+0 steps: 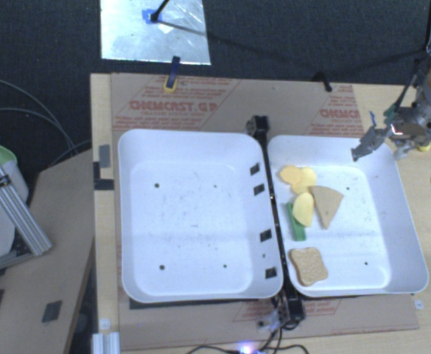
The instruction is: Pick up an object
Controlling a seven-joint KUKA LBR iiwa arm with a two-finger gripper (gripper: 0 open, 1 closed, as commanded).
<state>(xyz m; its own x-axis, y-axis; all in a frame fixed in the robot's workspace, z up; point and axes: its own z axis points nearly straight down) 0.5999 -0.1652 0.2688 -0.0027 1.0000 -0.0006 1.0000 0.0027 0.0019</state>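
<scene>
- On the bench I see two white bins side by side: the left bin (pixel 193 212) and the right bin (pixel 392 234). I think they are set so close so that I can reach both from my side.
- Under the bins lies one sheet of printed cardboard (pixel 200 102), probably to protect the bench.
- Beyond the cardboard, one shiny square plate (pixel 155 21) lies on the dark floor; its purpose I cannot judge.
- My arm comes in from the right, and my claw (pixel 377 142) hangs over the far right corner of the right bin, well apart from the food. Whether it is spread or pressed together I cannot tell at this angle. Nothing is visible between its tips, so I judge that it holds nothing.
- All things to pick lie in the right bin, along its left side. Perhaps they gather there because the bin floor slopes, but this is only a guess.
- I count five pieces: one tan wedge (pixel 326 203), one slice of toast (pixel 309 265), one round yellow piece (pixel 297 176), one pale yellow-green piece (pixel 303 209), and one green stick (pixel 296 227), which lies partly under that piece.
</scene>
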